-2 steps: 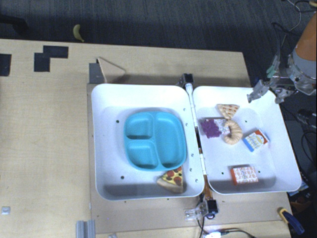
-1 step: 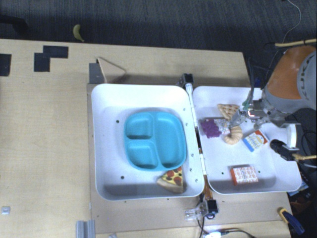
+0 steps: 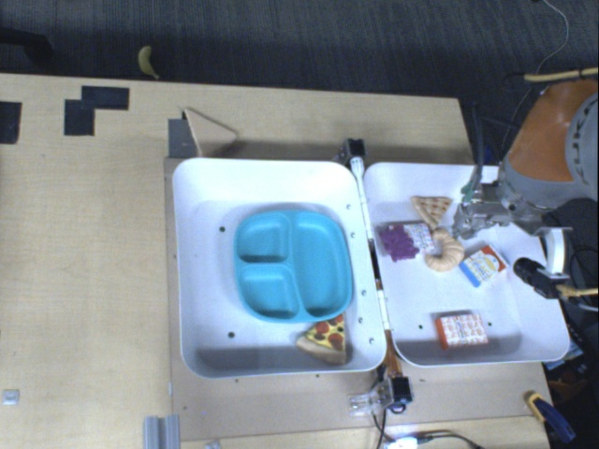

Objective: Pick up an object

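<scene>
Right bin (image 3: 524, 344): gripper (image 3: 468, 221) just above croissant (image 3: 445, 253) (apparently touching).

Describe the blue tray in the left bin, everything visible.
The blue tray is a light blue, smooth, plastic-looking dish with rounded corners, split by raised ridges into three compartments: two smaller ones on its left side, one long one on its right. All three look bare. It lies flat, right way up, slightly rotated, about mid-floor in the left bin. A pizza slice toy lies at its lower right corner, close to or touching the rim; which, I cannot tell. The gripper is over the right bin.
</scene>
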Available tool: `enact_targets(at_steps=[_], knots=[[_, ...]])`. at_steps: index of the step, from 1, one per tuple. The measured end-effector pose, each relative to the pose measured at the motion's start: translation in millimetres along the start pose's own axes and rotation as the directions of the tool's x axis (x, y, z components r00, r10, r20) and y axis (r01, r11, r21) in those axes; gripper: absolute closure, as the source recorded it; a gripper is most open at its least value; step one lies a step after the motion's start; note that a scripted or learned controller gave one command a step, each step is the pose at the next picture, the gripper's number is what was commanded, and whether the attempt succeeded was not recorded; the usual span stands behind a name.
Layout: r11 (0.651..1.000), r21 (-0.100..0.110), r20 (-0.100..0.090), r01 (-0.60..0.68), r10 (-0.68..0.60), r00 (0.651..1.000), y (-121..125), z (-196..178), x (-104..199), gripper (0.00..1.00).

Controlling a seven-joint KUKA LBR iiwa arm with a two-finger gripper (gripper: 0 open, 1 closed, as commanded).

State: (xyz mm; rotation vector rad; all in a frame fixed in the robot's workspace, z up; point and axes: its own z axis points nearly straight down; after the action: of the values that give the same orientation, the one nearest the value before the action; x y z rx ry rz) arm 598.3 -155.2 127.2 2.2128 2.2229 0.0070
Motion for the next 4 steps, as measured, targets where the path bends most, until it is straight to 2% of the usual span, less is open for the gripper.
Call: enact_targets(at_steps=[1,2,3,4], knots=[[1.0,0.0,0.0,0.0,0.0,1.0,0,0,0,0.0],[1.0,-0.001,0.0,-0.001,0.001,1.0,-33,40,39,0.0],[1.0,-0.005,0.0,0.0,0.0,1.0,-32,28,39,1.0],[1.0,0.002,-0.002,0.001,-0.001,1.0,4,-58,112,1.0]])
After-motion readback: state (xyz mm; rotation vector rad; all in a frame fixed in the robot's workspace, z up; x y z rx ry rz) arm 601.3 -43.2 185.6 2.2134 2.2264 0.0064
